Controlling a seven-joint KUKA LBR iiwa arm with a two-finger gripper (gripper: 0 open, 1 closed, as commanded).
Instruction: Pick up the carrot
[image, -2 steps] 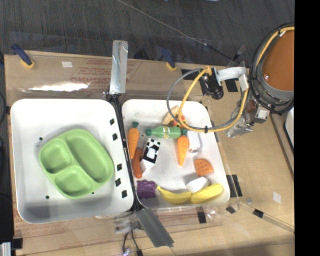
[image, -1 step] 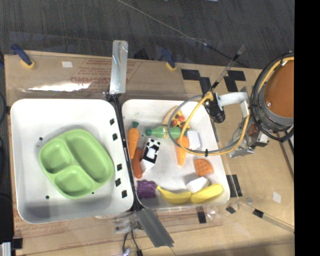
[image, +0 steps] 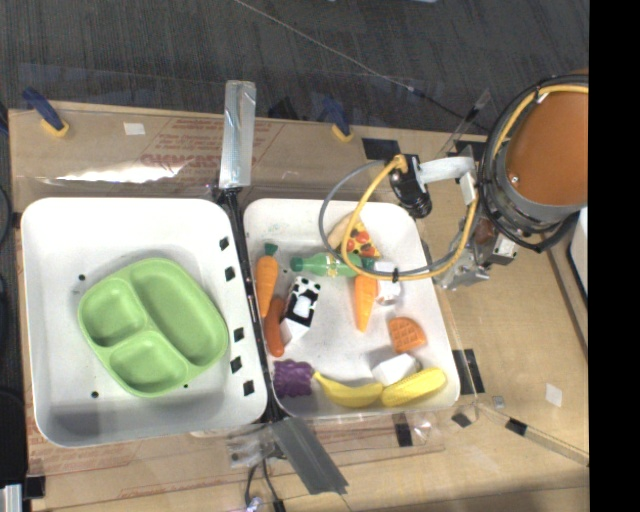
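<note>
Two orange carrots lie in the right bin (image: 432, 300). One carrot (image: 265, 282) rests along the bin's left wall, its thick end towards the back. The other carrot (image: 365, 300) lies near the middle, tip pointing to the front. My gripper (image: 388, 282) reaches down from the grey arm at the right and sits right beside the thick end of this middle carrot, partly masked by yellow and grey cables. Whether it touches the carrot is unclear.
Around the carrots are a green bottle (image: 325, 265), a pizza slice (image: 360, 240), a black-and-white toy (image: 303, 300), a reddish sausage (image: 273, 332), purple grapes (image: 293, 377), a banana (image: 350, 390) and an orange waffle (image: 407, 333). The left bin (image: 50, 230) holds a green divided plate (image: 152, 325).
</note>
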